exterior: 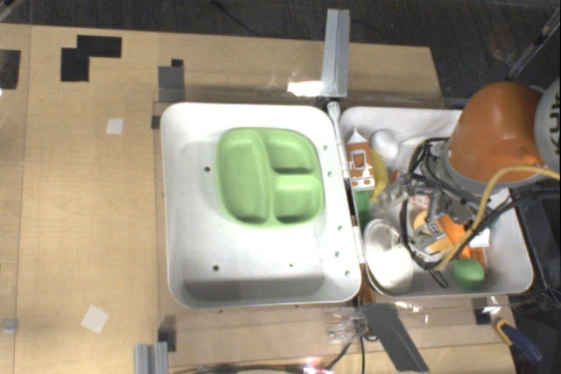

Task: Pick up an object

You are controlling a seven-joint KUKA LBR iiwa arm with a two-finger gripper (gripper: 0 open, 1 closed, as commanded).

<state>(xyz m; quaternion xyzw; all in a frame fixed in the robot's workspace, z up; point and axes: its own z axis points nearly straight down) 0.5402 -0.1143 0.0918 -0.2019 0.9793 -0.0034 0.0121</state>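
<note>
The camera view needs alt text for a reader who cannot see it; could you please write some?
A grey arm with an orange band reaches from the right into the right bin, cluttered with small items including a white cup and a green ball. The left bin holds a green divided tray.

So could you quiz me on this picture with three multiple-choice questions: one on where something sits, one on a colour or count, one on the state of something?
1. Where does the green divided tray lie?
A. In the left bin
B. In the right bin
C. On the wooden bench outside the bins

2. How many compartments does that tray have?
A. One
B. Three
C. Six

3. Where is the arm's orange band right now?
A. Above the left bin
B. Above the right bin
C. Off over the dark floor

Answers:
1. A, the tray rests in the left bin.
2. B, one long compartment and two smaller ones show.
3. B, the band hangs over the cluttered right bin, beside a white cup and a green ball.
</note>
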